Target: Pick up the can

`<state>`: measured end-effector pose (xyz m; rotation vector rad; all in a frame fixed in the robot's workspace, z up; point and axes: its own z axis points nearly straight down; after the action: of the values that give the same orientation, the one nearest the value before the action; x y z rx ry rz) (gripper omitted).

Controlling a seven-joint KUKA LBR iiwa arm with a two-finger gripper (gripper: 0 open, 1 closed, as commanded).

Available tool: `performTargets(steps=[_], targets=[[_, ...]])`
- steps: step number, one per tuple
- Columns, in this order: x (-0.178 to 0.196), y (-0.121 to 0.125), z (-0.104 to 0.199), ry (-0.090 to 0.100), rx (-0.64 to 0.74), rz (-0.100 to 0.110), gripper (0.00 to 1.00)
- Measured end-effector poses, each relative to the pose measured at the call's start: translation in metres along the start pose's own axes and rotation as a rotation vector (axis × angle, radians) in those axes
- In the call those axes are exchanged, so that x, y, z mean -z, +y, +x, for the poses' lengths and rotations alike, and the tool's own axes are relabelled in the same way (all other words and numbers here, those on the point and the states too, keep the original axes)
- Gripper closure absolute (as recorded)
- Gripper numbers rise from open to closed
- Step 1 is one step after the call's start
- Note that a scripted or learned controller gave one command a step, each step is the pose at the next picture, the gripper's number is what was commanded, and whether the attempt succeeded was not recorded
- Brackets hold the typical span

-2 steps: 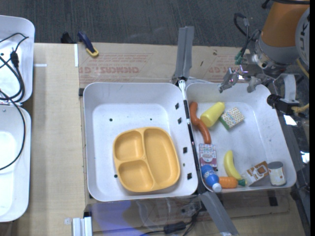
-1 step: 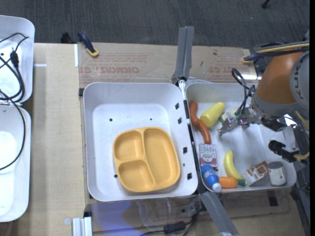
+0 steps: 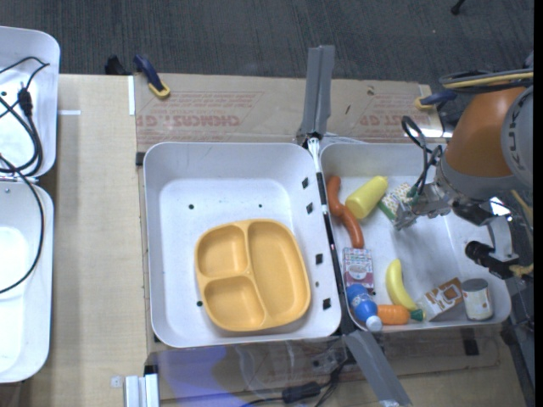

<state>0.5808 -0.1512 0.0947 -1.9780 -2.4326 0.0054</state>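
A: Start at the near edge. Where's your can (image 3: 477,298)?

B: In the near right corner of the right bin (image 3: 441,246), upright, a small pale tin with a dark top, touching a brown carton (image 3: 443,296). A banana (image 3: 397,284) and carrot (image 3: 394,315) lie just left.

A: And farther back?

B: Your end effector (image 3: 409,214) hangs near a yellow bottle (image 3: 366,196), well apart from the can. I cannot tell whether it is spread or closed.

A: The risk?

B: I'd judge you could grab that bottle instead, or nudge the carton and tip the can against the wall.
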Motion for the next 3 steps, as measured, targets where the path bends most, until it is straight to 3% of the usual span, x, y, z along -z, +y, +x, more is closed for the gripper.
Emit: performTargets(steps=[1, 2, 3], targets=[[-0.006, 0.058, -0.044, 0.030, 0.112, 0.051, 1.00], [-0.006, 0.040, -0.017, -0.001, -0.043, -0.003, 1.00], [-0.006, 0.040, -0.017, -0.001, -0.044, -0.002, 0.00]])
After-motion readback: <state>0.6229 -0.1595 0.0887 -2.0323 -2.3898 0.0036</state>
